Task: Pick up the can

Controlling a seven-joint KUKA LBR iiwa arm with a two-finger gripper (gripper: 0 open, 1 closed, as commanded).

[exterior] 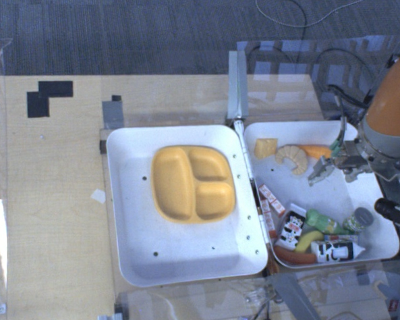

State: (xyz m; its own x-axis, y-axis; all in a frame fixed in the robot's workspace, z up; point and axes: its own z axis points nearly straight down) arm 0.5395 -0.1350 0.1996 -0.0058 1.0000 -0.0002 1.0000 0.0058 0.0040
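Blue-grey carpet lies beyond a pale wooden bench [48, 219] that carries two shallow white bins side by side. On the bench's far left corner sit black tape marks [47, 96]. Left of centre, the left bin [135, 254] holds a yellow divided tray [191, 183], three compartments facing up, resting near the bin's middle. A metal rail [236, 86] runs up from the seam between the bins. Next, the right bin [337, 195] is crowded: a yellow wedge [266, 147] and a tan croissant-shaped piece [293, 157] with an orange carrot [316, 151] lie along its far side; a small red-and-white packet [271, 200] lies by the left wall. Toward the near edge cluster a black-and-white carton [293, 226], a green bottle [321, 221], a banana [307, 239], a red sausage [294, 256] and a white carton [338, 250]. The can [361, 218], dark green with a grey top, stands upright near the bin's right wall, just right of the green bottle. Above it, the gripper [337, 164] reaches in from the right, its fingers spread apart with nothing between them, well apart from the can.
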